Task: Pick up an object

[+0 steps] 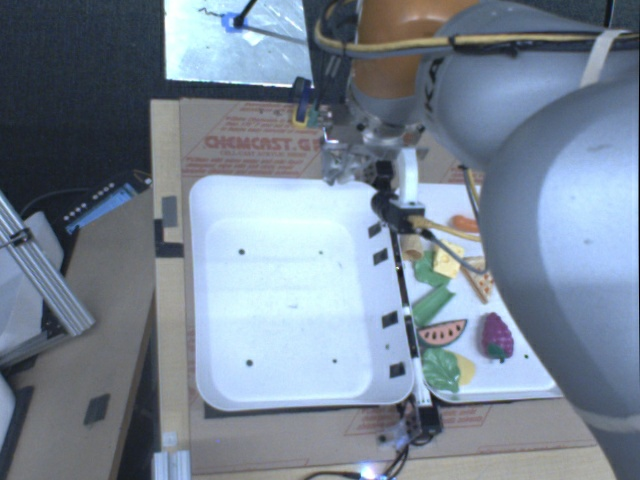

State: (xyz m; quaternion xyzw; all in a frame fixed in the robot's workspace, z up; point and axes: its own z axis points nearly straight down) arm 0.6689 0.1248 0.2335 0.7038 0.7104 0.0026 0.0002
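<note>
Red plastic watermelon slice with green rind [442,331]: lies flat in the view's right shallow white bin [505,376], beside a purple toy grape cluster [497,336]. Grey arm's gripper [348,161]: over the bins' far edge, well apart; opening cannot be told.

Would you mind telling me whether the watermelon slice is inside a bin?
Inside: the watermelon slice lies in the right bin, beside the purple grapes.

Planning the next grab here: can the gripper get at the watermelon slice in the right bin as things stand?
Probably yes. The watermelon slice lies flat and uncovered in the right bin, apart from the purple grapes, with a green piece close beside it. The gripper hangs over the bins' far edge.
</note>
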